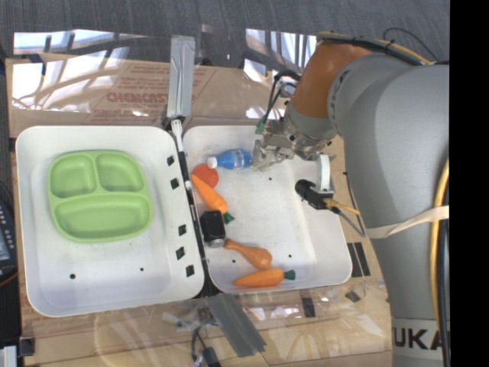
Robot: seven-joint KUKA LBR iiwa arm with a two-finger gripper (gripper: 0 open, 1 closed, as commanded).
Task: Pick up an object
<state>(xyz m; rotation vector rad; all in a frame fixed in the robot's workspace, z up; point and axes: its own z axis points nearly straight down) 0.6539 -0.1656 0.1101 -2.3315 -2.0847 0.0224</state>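
- two shallow white bins side by side on the bench (92, 75): left bin (30, 228) and right bin (328, 251), meeting at a dark hinged seam down the middle.
- in the left bin, a green divided plate (99, 197) with three compartments, lying flat toward the upper half.
- in the right bin, near its top edge, a small clear bottle (233, 159) with a blue body and white cap, lying on its side, cap toward the left.
- just below and left of the bottle, against the seam, an orange carrot (208, 188) lying at a slant, round end up.
- below that carrot, touching the seam, a small black block (212, 226).
- lower still, a tan drumstick-shaped toy (248, 252), and just beneath it a second carrot (261, 278) with a green tip pointing right, close to the bin's front wall.
- grey arm with orange band reaching in from the right, gripper (265, 157) low over the upper part of the right bin, just right of the bottle.
- cannot tell how far apart the jaws stand, nor whether anything sits between them; too small and dark to read.
- black cable fitting (312, 194) hanging beside the wrist, above the bin's right side.
- strip of grey tape (181, 75) running up the cardboard behind the seam.
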